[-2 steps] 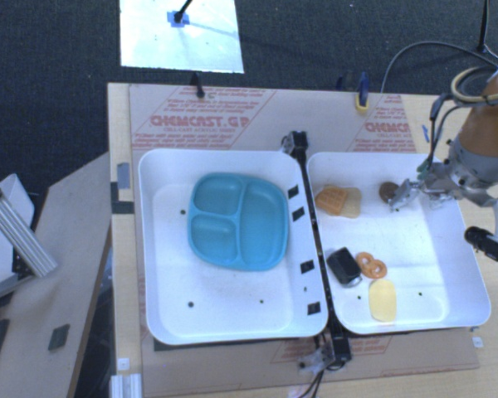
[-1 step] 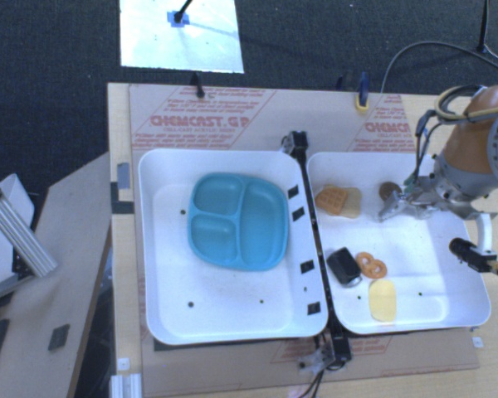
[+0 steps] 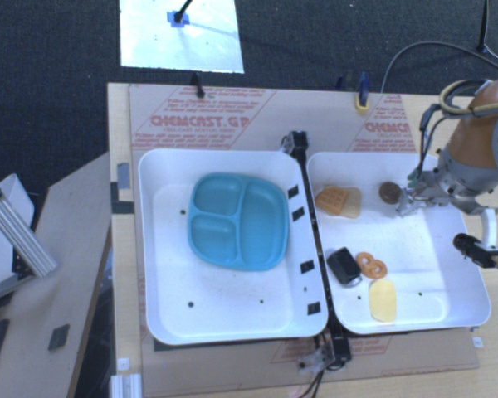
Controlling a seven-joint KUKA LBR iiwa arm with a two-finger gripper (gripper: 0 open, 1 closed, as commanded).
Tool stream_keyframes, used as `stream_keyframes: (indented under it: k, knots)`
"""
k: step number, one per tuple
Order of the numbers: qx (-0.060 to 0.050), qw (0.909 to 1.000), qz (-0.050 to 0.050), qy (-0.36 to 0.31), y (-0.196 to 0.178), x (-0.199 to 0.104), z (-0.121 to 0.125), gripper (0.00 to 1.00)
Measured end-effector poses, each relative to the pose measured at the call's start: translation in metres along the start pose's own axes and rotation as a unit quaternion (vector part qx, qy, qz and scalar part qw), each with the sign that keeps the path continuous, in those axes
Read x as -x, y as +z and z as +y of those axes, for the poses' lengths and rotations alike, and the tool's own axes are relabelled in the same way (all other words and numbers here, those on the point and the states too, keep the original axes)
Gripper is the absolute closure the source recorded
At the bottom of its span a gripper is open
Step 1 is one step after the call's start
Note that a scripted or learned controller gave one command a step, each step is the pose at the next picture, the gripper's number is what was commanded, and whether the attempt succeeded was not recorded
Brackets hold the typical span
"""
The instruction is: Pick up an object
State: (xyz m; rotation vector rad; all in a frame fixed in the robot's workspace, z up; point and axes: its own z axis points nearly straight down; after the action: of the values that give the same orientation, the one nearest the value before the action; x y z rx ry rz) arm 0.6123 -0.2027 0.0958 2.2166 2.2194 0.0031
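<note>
Gripper (image 3: 407, 202) beside round brown piece (image 3: 389, 192), no long axis

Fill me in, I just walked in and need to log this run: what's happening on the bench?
A grey robot arm reaches in from the right, its tool low over the right bin, next to a small brown round object. Nothing is visibly held. In that bin lie a toast-like piece, a black object, an orange pretzel-shaped piece and a pale yellow piece. The left bin holds a blue divided plate.
</note>
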Motion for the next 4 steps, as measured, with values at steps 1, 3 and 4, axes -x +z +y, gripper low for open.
stream_keyframes:
  k: [1, 3, 4]
  knots:
    - [0.000, 1.0000, 0.000, 0.001, -0.061, 0.002, -0.006, 1.00]
    - [0.000, 1.0000, 0.000, -0.003, -0.137, -0.006, 0.003, 1.00]
    - [-0.002, 1.0000, 0.001, -0.003, -0.146, -0.054, -0.011, 1.00]
